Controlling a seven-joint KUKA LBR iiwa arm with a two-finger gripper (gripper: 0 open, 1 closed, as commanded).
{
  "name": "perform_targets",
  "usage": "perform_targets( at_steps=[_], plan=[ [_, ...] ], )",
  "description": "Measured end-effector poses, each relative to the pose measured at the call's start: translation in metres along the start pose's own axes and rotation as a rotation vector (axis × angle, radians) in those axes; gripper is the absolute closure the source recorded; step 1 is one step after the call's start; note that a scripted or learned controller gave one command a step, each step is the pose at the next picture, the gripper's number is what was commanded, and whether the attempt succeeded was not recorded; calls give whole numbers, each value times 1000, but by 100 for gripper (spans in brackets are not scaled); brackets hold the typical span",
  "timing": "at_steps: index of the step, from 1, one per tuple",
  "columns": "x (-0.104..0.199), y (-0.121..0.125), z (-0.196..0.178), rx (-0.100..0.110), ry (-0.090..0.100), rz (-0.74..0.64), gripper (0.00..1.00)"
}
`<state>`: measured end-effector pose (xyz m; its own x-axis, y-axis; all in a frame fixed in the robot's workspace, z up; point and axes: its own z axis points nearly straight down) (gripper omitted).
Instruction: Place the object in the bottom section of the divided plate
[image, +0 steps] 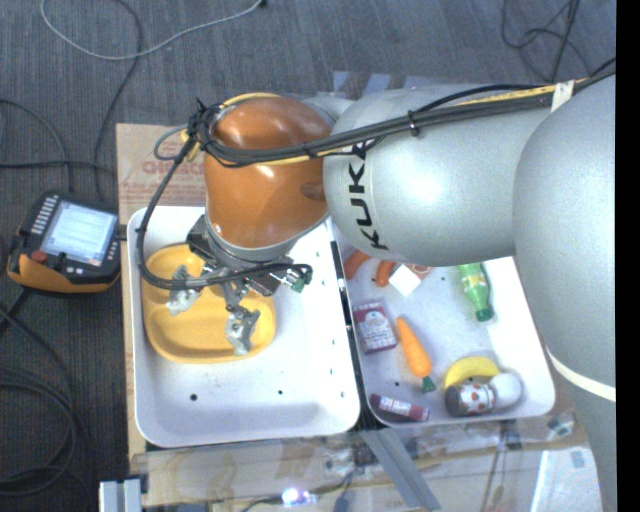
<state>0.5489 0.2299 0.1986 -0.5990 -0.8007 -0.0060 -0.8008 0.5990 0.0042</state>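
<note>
A yellow divided plate (160, 335) lies in the left part of the left white bin (300, 400). Its larger bottom section faces the bin's front, and a smaller section (165, 265) lies behind a ridge. My gripper (210, 315) hangs from the orange wrist band directly over the plate. Its two metal fingertips (240, 330) stand apart just above the bottom section. The gripper is open and I see nothing between them. No loose object shows on the visible parts of the plate; the wrist hides the plate's right rear.
The right bin (530, 390) holds a carrot (412, 345), a green bottle (476, 290), a banana (470, 370), a clown-faced ball (475, 398), a maroon packet (374, 327) and another dark red item (398, 406). A teach pendant (65, 245) lies left of the bench.
</note>
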Motion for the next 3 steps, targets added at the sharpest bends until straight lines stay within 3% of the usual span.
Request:
perform_targets(
  at_steps=[1,2,3],
  plan=[
    [-1,0,-9,0,-4,2,100],
    [-1,0,-9,-1,-5,2,0],
    [-5,-28,-130,6,2,51,0]
  ],
)
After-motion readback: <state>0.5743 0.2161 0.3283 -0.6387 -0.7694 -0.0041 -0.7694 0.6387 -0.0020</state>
